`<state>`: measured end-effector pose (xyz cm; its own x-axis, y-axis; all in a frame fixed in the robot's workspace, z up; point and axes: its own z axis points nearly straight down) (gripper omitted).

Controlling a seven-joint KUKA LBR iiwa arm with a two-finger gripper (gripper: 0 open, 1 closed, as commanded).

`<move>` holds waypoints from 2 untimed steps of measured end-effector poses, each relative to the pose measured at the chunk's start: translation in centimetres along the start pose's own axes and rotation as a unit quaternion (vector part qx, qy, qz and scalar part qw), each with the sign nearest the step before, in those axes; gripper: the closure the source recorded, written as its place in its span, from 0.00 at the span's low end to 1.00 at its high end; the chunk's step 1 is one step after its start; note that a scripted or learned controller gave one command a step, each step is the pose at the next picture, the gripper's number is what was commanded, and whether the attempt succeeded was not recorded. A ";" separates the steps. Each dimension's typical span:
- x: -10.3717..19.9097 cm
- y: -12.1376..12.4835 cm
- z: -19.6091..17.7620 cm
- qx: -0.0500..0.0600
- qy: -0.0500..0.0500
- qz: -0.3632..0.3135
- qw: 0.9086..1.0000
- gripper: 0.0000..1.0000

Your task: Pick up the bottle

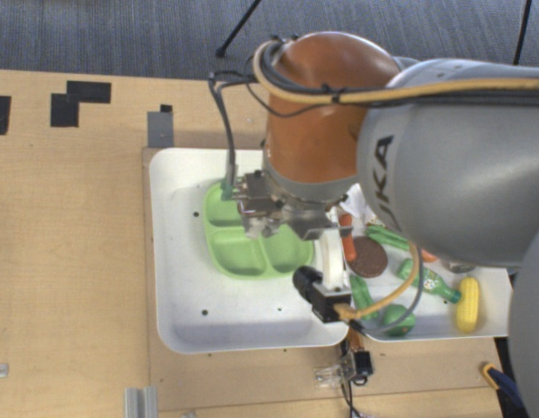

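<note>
Big grey and orange arm (339, 138) above a white bin (178, 259) on the worktop (69, 259). Green divided tray (243, 251) inside that bin, under the arm. Right of the tray: brown disc (368, 257), yellow toy (468, 305).

left bin's (178, 259) near white floor open, green divided tray (252, 251) under arm (339, 146), right bin (478, 325) crowded

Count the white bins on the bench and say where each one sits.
2. One white bin lies left, holding a green divided tray under the arm's wrist. The second bin adjoins it on the right, mostly covered by the arm; more could be hidden there.
</note>
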<state>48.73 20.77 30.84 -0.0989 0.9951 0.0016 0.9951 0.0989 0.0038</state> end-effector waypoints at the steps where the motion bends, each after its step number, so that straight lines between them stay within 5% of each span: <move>1: -8.1 0.9 -4.1 0.000 -0.001 0.013 1.000 1.00; 2: -1.0 -0.2 6.0 0.002 0.000 -0.061 0.998 1.00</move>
<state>48.63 19.74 24.79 -0.2199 0.9755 0.0004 0.9755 0.2199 -0.0005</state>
